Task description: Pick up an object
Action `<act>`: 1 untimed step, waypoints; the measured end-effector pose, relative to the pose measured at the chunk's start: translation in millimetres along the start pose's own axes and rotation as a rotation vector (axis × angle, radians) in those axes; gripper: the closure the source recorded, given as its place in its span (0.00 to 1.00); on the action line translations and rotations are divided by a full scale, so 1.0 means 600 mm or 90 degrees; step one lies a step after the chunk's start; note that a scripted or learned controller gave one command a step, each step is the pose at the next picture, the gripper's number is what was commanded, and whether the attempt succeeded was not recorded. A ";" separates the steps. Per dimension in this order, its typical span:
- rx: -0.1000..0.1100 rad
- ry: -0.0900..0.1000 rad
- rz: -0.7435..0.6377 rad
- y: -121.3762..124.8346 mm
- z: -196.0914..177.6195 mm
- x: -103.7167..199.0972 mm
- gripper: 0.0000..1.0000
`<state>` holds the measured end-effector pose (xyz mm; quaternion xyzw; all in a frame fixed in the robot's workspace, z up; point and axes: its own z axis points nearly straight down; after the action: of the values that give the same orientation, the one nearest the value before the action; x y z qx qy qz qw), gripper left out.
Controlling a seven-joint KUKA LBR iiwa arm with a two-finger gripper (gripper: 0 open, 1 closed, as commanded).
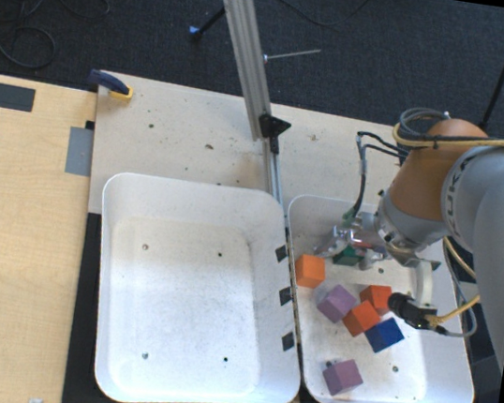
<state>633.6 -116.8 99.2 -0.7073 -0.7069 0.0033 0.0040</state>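
Two shallow white plastic bins sit side by side on my pale wooden counter (10, 233), with dark carpet and loose cables beyond it. The left bin (190, 295) holds nothing I can make out. The right bin (412, 387) carries an orange cube (310, 271), two purple blocks (337, 303) (342, 375), two orange-red blocks (363, 318) (376, 297) and a blue cube (384, 335). A slanted aluminium rail (251, 58) rises behind them. The hand (355, 245) hangs low over the right bin's far end, with something green just beneath it; I cannot tell how far it is open or whether it grips anything.
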 end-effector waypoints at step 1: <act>-0.005 -0.002 0.002 0.001 0.013 0.000 0.00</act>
<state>634.0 -117.1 91.3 -0.7083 -0.7060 0.0012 0.0000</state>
